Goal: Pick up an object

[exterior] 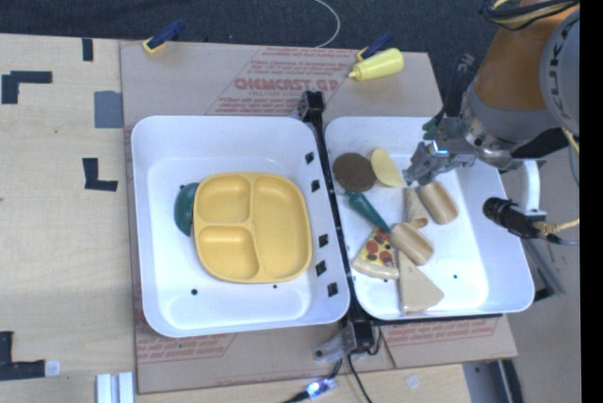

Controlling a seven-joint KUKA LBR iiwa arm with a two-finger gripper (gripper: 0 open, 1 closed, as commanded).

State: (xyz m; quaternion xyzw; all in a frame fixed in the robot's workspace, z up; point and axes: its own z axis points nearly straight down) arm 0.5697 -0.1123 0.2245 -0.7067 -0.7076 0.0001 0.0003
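Camera view: hand above bun.

A divided plate is lying in the left bin. Right of that plate, the right bin is holding a pizza slice, bread rolls and a round cookie.
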